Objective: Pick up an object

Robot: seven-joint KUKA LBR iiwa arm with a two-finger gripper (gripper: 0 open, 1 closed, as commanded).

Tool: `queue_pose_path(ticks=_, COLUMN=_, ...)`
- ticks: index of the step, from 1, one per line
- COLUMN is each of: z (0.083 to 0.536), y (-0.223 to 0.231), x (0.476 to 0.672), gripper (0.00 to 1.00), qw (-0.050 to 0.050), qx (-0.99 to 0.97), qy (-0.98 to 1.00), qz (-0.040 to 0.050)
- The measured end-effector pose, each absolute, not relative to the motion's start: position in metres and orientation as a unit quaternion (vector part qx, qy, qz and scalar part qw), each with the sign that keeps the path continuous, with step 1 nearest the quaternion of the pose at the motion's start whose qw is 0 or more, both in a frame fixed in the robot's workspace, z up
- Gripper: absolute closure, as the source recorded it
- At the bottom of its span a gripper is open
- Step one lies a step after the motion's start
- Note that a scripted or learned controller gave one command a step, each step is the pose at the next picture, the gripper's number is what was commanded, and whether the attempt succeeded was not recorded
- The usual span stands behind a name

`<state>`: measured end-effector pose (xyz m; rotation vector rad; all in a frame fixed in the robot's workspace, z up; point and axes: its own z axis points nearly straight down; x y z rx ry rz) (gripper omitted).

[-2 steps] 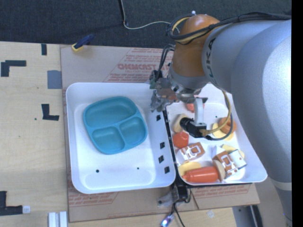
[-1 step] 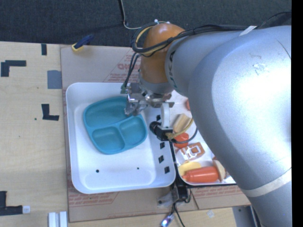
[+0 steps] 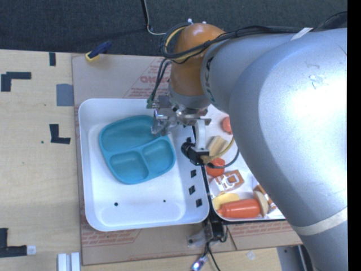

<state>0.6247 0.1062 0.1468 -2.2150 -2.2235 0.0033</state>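
Blue and divided into three compartments, the plastic plate (image 3: 137, 149) lies flat in the left white bin (image 3: 93, 208), toward its upper half. The claw (image 3: 160, 121) hangs at the plate's upper right rim, seemingly touching it, though whether it grips the rim or how wide it stands I cannot tell. The right bin (image 3: 221, 217) on the desk (image 3: 34, 168) holds an orange-red carrot-like toy (image 3: 241, 209), a yellowish piece (image 3: 216, 145) and other small items.

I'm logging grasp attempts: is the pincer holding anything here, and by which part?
It cannot be told. The pincer sits at the upper right rim of the blue divided plate in the left bin, but no grip shows.
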Motion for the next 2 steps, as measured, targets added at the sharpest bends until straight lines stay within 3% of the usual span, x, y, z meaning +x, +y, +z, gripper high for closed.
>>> queue_pose_path(ticks=1, z=0.156, y=0.107, x=0.624, gripper=1.00, qw=0.003, qx=-0.705, qy=-0.709, qz=0.0015)
queue_pose_path(ticks=2, z=0.234, y=0.136, x=0.580, gripper=1.00, qw=0.001, qx=-0.705, qy=-0.709, qz=-0.0012)
